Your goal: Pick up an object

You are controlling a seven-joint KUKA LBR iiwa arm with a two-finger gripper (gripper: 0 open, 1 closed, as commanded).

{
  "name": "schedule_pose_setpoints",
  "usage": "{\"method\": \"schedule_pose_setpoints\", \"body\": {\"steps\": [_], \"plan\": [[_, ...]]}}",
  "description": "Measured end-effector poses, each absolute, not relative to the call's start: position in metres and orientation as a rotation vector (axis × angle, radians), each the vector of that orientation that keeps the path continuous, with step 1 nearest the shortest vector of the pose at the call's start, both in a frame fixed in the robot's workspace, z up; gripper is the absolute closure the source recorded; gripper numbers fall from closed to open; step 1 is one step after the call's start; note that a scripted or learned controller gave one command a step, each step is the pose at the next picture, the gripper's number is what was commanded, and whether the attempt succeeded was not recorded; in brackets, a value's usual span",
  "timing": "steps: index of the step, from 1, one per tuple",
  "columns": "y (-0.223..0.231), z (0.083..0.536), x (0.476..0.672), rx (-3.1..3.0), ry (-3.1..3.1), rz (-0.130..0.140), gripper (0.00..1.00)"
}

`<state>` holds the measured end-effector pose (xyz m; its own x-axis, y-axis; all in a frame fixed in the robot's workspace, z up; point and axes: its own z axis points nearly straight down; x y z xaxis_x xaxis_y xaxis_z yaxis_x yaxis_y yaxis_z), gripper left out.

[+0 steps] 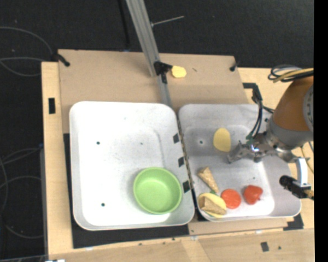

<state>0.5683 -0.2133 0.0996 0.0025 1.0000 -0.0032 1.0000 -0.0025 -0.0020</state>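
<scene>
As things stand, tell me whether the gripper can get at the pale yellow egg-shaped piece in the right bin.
Probably yes. The gripper sits low in the right white bin, just beside the pale yellow egg-shaped piece, with bare bin floor between them. The other pieces lie nearer the front wall.

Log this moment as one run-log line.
gripper: low in right bin | nearest: yellow piece | held: nothing visible | green bowl: left bin
</scene>
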Motion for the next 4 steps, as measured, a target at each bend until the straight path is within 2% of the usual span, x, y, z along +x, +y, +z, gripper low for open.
{"method": "schedule_pose_setpoints", "body": {"steps": [1,4], "plan": [[-0.214,0.113,0.570,2.223,2.212,0.002,1.00],[-0.222,0.296,0.578,2.211,2.222,0.005,1.00]]}}
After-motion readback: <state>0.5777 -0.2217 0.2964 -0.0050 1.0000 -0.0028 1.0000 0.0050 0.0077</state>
